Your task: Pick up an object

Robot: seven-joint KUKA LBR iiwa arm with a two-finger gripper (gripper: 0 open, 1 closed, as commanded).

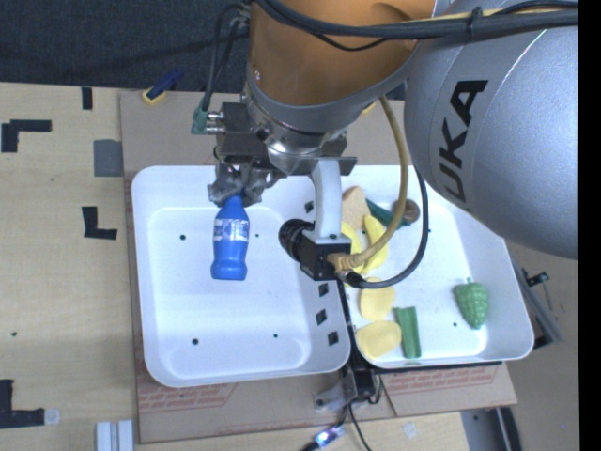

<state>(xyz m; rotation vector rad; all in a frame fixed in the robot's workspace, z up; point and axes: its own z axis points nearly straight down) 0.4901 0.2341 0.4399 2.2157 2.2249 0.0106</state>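
A blue bottle (230, 243) with a white label stands upright over the left bin (169, 336), near its back middle. My gripper (237, 192) sits right on top of it, and its dark fingers (223, 191) close around the bottle's neck. The bottle's cap is hidden between them. I cannot tell whether the bottle's base rests on the bin floor or hangs just above it.
The right bin (502, 346) holds several yellow pieces (377, 303), a green stick (409, 333), a green knobbly fruit (472, 303), and a tan piece (353, 198) with a dark green one (385, 211) at the back. The arm's big orange and grey body covers the back right.
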